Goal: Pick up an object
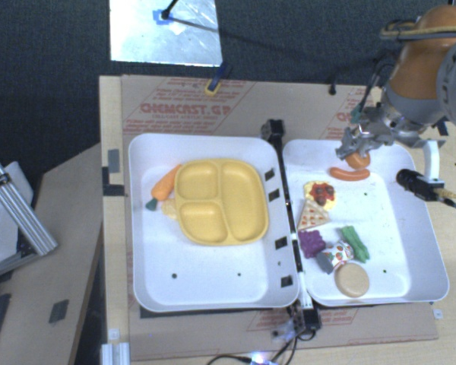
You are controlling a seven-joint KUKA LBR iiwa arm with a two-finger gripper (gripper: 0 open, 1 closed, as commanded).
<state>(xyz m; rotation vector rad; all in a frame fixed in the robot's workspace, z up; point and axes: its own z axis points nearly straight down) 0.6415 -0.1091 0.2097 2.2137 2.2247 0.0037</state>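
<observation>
**Arm poised over the right bin's far edge, orange piece at its tip**

Going left to right, we saw the left bin [148, 280] carrying a yellow divided plate [216, 201], with a toy carrot [166, 182] lying against the plate's 9 o'clock side, its long axis running from 1 o'clock down to 7 o'clock and its green end toward 7.

In the right bin [418, 272] the toy food lay in a loose column: a sausage [350, 174] near 12 o'clock with its long axis across the bin, 9 to 3; below it a pizza slice [319, 195] and a waffle wedge [312, 217] narrowing toward 12; then a purple piece [312, 242], a green piece [355, 242] running 11 to 5, a small grey-and-red item [326, 261], and a tan round [353, 280] at 6 o'clock.

The gripper [359, 147] hung at the bin's 12 o'clock edge. A small orange piece [357, 160] sat directly beneath its tip, just above the sausage. We could not tell how far the fingers were parted, nor whether they were on that piece or merely above it; its shape and axis were too small to read.

We judged the risks as these: a hold on a small rounded piece could slip on lifting, and so close to the bin wall and sausage, a finger could catch either and nudge the target away.
</observation>
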